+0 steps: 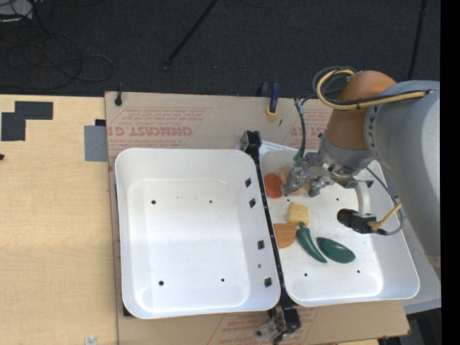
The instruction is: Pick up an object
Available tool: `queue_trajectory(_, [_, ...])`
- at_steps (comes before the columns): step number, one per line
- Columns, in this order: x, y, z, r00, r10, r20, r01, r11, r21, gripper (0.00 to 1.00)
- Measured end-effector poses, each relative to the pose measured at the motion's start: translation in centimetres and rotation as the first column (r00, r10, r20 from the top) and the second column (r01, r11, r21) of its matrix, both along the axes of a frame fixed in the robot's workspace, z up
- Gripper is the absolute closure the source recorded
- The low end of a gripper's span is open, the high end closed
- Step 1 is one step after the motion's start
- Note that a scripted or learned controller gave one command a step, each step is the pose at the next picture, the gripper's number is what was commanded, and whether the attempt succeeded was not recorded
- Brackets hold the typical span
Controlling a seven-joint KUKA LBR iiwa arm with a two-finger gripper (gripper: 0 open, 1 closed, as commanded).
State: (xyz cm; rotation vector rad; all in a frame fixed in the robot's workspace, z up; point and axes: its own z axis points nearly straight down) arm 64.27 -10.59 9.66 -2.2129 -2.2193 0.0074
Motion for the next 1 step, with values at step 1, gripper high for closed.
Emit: queue_trajectory(1, [-0.23, 10.11, 9.76, 1.000, 0.007, 0.015, -0.007, 1.000, 0.003, 1.00])
